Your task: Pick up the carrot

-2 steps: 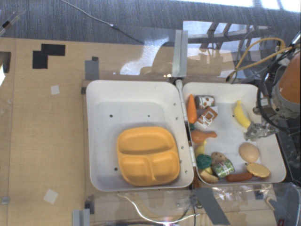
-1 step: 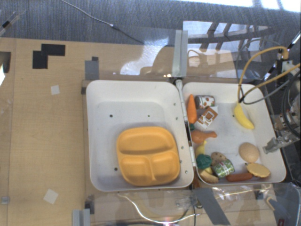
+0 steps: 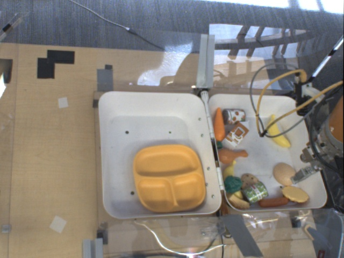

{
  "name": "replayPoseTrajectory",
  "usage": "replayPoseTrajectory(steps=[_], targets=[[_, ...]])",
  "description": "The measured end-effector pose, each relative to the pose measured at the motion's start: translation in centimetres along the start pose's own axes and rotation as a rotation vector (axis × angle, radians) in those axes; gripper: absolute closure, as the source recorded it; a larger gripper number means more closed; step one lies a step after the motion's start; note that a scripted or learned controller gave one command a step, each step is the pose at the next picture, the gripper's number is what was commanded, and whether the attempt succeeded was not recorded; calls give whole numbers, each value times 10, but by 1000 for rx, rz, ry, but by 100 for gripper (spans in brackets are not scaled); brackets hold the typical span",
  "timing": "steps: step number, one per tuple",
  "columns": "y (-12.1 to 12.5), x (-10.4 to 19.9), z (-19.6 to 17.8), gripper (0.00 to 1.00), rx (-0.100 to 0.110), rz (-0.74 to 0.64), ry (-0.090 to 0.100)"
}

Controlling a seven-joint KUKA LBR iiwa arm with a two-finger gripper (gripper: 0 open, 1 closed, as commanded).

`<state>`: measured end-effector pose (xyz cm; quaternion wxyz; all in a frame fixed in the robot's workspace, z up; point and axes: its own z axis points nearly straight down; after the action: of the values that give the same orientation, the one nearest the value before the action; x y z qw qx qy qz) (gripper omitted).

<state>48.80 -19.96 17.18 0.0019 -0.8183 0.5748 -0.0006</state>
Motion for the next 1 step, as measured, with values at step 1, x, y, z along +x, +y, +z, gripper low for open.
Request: replayPoseTrajectory(steps=[1], targets=[[-2,-5,15,100,1,-266,1]])
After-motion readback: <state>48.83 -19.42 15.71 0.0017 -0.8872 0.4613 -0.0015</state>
